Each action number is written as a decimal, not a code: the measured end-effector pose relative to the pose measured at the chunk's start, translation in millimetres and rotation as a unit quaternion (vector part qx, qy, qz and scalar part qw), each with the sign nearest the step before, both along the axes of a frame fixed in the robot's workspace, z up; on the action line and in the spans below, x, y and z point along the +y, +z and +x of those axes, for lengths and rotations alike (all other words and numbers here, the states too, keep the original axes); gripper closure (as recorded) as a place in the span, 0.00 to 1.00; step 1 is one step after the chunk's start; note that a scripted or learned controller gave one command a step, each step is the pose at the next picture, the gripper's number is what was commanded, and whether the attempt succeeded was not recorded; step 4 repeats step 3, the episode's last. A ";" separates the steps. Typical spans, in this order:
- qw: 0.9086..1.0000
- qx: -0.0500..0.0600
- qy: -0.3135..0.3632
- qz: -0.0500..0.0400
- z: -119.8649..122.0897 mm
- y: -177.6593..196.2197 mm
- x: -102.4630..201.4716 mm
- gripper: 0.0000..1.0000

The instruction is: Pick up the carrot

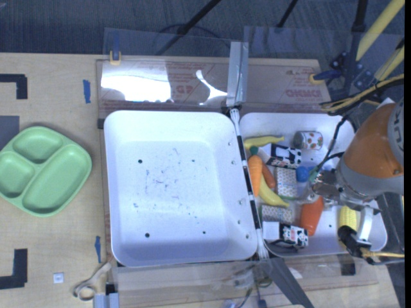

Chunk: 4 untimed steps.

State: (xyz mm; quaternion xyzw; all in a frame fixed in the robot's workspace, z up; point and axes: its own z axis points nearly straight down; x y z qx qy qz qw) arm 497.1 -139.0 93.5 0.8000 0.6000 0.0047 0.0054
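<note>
arm cut off at right edge, pincer fingers blurred

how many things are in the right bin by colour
orange: 2, a carrot and a second carrot
yellow: 3, a banana, a second banana, a corn cob
black and white: 2, a cow toy and a second cow toy
total: 7, small blurred bits left out

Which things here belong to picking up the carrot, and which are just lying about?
For the job:
carrot
hand
right bin

Lying about:
banana
corn cob
can
left bin
green plate
</note>
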 end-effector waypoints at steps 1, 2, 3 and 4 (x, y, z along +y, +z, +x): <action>0.993 -0.005 -0.117 -0.001 -11.5 -0.5 34.8 1.00; 0.988 0.008 -0.155 0.003 -17.8 90.2 59.3 1.00; 0.967 0.007 -0.256 0.003 -17.4 131.2 99.3 1.00; 0.967 0.007 -0.256 0.003 -17.4 131.2 99.3 1.00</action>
